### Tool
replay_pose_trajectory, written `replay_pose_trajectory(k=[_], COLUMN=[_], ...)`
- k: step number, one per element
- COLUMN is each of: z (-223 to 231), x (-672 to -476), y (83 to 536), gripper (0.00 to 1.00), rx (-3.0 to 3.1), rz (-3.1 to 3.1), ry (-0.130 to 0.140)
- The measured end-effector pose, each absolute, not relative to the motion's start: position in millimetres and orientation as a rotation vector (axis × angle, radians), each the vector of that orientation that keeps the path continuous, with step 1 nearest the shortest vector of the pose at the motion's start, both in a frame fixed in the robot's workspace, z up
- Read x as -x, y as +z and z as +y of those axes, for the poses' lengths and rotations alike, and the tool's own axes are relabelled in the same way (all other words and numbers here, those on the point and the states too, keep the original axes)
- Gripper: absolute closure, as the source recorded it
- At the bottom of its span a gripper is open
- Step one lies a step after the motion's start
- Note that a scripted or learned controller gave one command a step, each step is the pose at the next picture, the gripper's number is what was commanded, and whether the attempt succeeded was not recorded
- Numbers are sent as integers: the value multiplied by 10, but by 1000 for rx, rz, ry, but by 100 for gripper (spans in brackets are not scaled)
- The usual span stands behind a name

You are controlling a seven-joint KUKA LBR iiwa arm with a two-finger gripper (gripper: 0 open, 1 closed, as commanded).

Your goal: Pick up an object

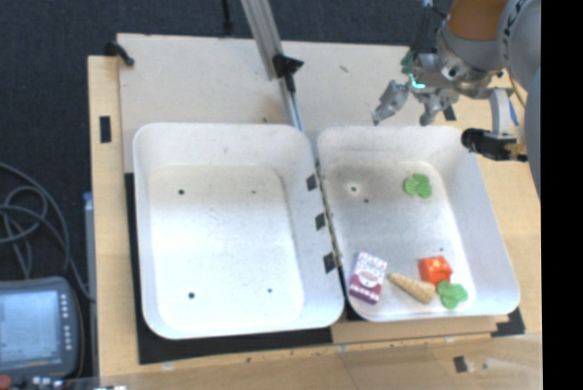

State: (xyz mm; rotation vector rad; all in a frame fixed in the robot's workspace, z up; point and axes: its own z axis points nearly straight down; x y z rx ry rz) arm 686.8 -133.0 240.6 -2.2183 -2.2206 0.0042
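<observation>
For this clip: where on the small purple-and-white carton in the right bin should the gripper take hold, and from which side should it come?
Probably from straight above, closing across the short width of the purple-and-white carton. It lies flat near the front-left corner of the right bin, its left edge close to the wall and the tan cone-shaped piece near its right, so sideways approaches look cramped. The gripper hangs above the bin's far rim, open.

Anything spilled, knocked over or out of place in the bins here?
Nothing stands out. The small box, cone, red piece and two green pieces all lie inside the right bin. The gripper hangs open above its far edge.
</observation>
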Motion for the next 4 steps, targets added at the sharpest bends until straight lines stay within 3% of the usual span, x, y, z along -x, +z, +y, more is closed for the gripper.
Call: replay_pose_trajectory(k=[1,4], z=[-1334,-1312], x=[-6876,-6803], y=[2439,1059], gripper=[0,0], rx=[2219,2220], rz=[-2227,-2221], ry=[2,7])
